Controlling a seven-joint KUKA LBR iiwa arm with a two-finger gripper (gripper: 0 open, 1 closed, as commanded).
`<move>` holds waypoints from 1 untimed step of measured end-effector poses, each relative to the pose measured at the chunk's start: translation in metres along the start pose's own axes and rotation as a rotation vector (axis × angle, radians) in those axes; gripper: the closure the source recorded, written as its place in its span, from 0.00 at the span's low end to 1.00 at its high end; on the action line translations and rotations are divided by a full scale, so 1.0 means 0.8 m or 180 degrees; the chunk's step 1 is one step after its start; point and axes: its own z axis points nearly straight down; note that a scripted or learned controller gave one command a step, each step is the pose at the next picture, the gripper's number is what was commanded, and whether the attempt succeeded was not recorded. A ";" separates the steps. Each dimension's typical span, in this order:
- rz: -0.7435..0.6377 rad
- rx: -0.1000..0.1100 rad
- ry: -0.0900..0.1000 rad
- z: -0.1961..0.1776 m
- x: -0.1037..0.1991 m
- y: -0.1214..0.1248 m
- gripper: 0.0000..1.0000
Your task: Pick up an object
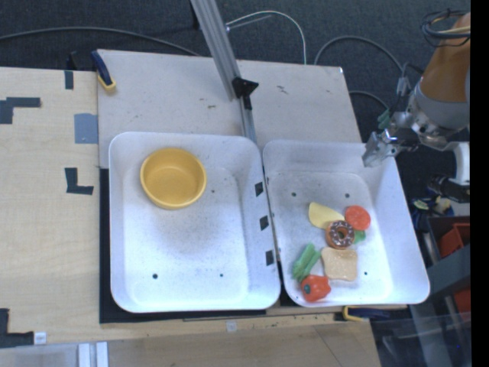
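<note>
The right bin (386, 205) holds a cluster of toy foods: a yellow piece (323, 214), a red tomato (357, 218), a chocolate donut (340, 235), a slice of toast (341, 265), a green bean pod (306, 260) and a red pepper (315, 287). My gripper (376, 148) hangs at the right bin's far right corner, above its rim and well apart from the foods. Nothing shows between its fingers.
A yellow bowl (173, 177) sits in the far left part of the left bin (122, 228). A slanted metal pole (218, 37) rises behind the bins. Cables lie on the dark floor beyond the bench. The arm (447, 82) comes in from the right edge.
</note>
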 end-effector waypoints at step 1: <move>0.0001 0.0016 0.0007 -0.023 0.001 0.001 1.00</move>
